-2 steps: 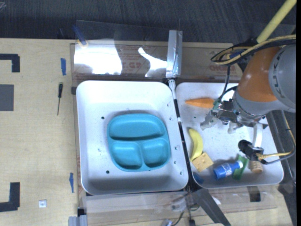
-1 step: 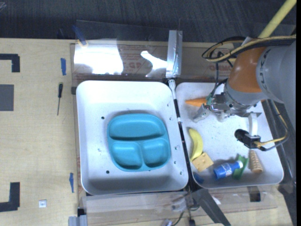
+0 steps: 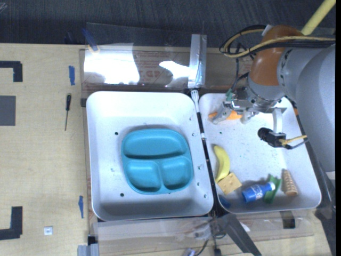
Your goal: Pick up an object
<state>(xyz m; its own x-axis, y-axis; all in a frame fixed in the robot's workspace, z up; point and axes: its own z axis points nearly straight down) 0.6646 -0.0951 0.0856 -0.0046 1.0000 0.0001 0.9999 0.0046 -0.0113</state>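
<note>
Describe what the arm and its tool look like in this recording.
The arm is smooth light grey with rounded links and a glossy orange band above the wrist. Yellow and black cables loop beside that band. The tool is a small metallic grey assembly with pale parts, sitting over the right bin.

Two bins (image 3: pixel 101 159), one banana (image 3: pixel 222 163)

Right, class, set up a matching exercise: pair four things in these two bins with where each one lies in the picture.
Things:
1. blue divided plastic tray
2. yellow curved banana
3. orange carrot-like piece
4. blue can-shaped container

Places:
A. far end of the right bin, beside the gripper
B. middle of the left bin
C. near edge of the right bin
D. along the right bin's left wall

Pairs: 1-B, 2-D, 3-A, 4-C
</note>
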